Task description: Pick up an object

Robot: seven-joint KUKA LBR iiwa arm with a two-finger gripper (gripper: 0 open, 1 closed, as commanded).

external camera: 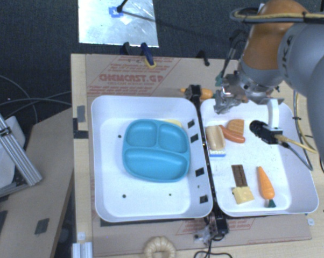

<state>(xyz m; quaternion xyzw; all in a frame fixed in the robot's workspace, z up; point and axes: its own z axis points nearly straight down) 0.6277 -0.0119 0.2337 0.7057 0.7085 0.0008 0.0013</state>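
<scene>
White plastic lies under me: my gripper [222, 102] hangs over the far left corner of the right bin [299, 171], and whether my jaws are apart or together I cannot tell from up here. Nearest me lie a sausage [232, 135] touching an orange slice-shaped piece [236, 125], and a tan bun-like piece [215, 137] just left of them; nearer the front rest a brown bar [238, 174], a pale wedge [243, 195] and a carrot [265, 184]. A blue divided plate [154, 149] sits in the left bin [111, 198].
</scene>
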